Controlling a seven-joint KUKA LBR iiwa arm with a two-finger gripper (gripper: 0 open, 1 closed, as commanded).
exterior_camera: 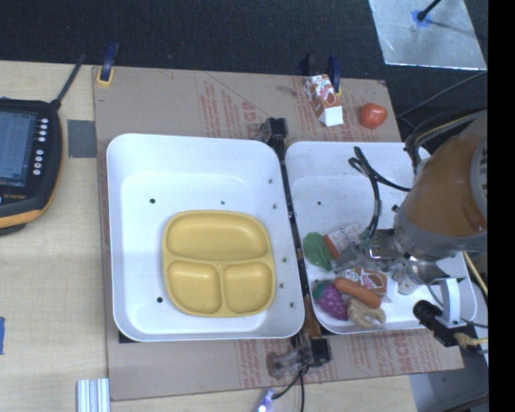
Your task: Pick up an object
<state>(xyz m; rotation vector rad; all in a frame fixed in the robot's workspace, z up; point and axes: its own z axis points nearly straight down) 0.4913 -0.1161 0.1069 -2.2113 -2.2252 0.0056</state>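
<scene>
The right bin (335, 178) holds a cluster of toy foods near its front: a green leafy piece (316, 250), a purple grape bunch (331, 301), an orange hot dog (359, 292), a tan bread piece (366, 317) and a small printed carton (366, 277). My gripper (379, 256) hangs low over this cluster, just right of the green piece, under the grey and orange wrist (442, 200). The wrist hides the bin's right side.
The left bin (137, 178) carries a yellow divided plate (219, 262). Behind the bins on the cardboard lie a small carton (324, 99) and a red tomato (373, 115). A teach pendant (13, 161) sits at far left. Black cables (373, 178) loop over the right bin.
</scene>
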